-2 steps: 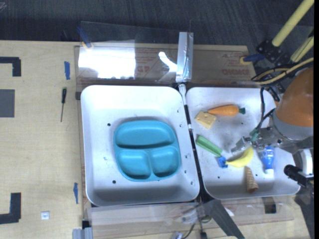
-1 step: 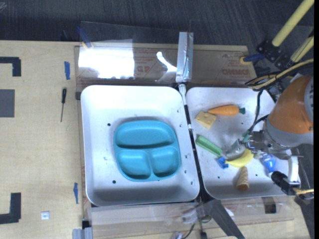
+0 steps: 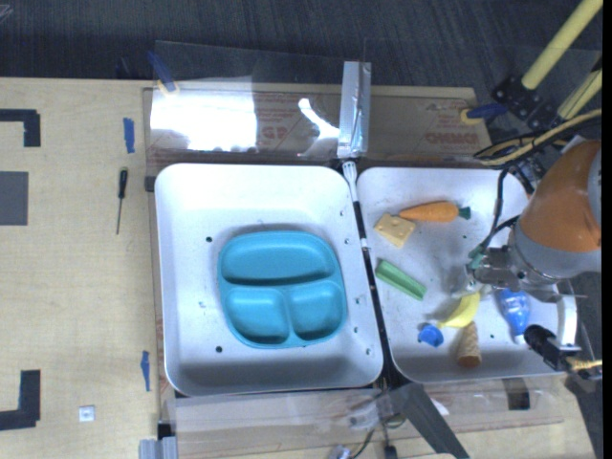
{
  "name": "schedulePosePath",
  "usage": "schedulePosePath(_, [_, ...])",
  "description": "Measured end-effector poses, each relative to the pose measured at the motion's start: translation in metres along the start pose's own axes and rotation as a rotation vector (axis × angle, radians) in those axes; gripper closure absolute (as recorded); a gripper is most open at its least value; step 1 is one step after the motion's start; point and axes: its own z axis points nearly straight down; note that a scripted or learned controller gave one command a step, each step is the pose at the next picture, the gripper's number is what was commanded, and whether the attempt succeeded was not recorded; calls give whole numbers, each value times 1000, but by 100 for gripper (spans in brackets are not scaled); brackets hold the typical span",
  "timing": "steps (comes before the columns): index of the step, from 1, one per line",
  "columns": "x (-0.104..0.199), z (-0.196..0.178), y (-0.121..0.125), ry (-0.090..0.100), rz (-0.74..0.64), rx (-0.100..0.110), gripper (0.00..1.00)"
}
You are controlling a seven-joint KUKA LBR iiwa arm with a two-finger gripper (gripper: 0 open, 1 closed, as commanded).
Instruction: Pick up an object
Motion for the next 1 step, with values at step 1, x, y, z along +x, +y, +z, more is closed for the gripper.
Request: schedulePosePath(1, [93,-138,18,4,47,0,100])
